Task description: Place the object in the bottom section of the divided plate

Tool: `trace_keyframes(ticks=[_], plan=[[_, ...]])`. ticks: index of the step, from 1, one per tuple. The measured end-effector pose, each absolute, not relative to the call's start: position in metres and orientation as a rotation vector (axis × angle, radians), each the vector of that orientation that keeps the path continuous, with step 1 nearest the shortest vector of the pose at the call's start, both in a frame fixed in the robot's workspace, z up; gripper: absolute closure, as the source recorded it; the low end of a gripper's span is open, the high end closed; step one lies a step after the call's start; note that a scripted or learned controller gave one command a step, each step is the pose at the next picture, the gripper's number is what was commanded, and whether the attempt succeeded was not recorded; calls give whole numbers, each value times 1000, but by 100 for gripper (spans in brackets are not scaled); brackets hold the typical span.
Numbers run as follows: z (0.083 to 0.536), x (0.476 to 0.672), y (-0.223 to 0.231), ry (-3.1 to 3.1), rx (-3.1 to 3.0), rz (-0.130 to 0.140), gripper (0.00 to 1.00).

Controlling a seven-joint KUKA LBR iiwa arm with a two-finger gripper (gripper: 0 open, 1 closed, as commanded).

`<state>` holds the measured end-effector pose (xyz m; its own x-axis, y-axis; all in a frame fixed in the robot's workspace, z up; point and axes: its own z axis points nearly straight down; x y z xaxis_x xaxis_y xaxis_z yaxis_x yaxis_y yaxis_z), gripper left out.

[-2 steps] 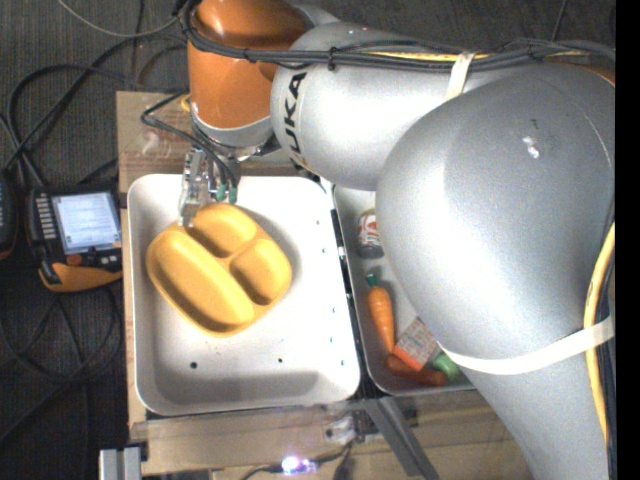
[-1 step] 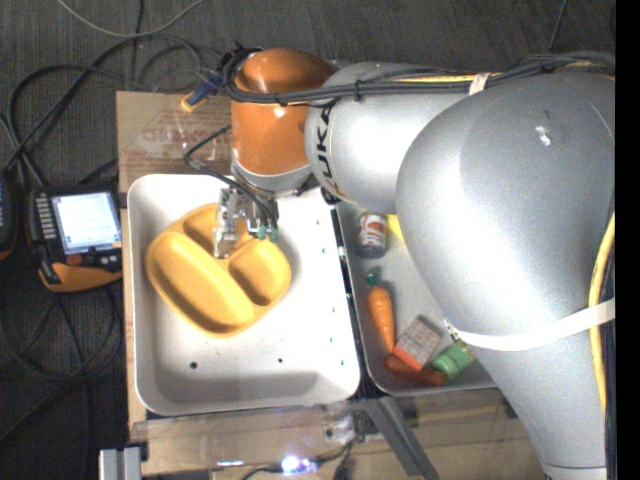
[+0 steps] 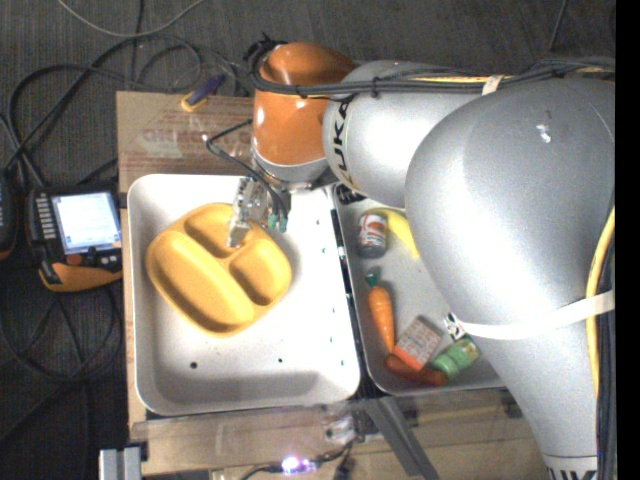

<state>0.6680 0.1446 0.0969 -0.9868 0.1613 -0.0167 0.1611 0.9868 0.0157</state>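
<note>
Jaws: you cannot tell from this view whether they stand apart or together; the gripper [image 3: 243,226] is small and blurred, pointing down over the yellow divided plate [image 3: 218,266], and nothing can be made out between them.

You see the gripper tip over the upper-middle of the plate, close to the ridge where its sections meet. Whether it touches the plate surface is unclear.

Plate lies in the left white bin [image 3: 170,368], spreading below and to the left of the jaws. Its sections look bare yellow.

Right of the jaws, beyond the bin walls, the right bin [image 3: 372,368] holds the loose items, partly hidden by the arm [image 3: 480,198]:
- small can [image 3: 373,232] with red label, level with the jaws, to their right;
- yellow piece [image 3: 402,232] just beside the can, half covered by the arm;
- carrot [image 3: 381,313], below and right of the jaws, lying lengthwise;
- orange-and-white box [image 3: 417,341] just beside the carrot's lower end;
- green item [image 3: 458,356] and a red item [image 3: 415,373] at the bin's lower part.

Which of these is the task's object, you cannot tell; all sit well apart from the jaws.

Far left of the jaws, outside the bins, a handheld screen [image 3: 85,223] sits on the floor among cables.
</note>
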Motion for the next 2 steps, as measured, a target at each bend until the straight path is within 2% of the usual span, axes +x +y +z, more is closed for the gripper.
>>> trace_keyframes(ticks=[1,2], plan=[[185,653,215,3125,301,2,100],[202,580,234,3100,515,0,100]])
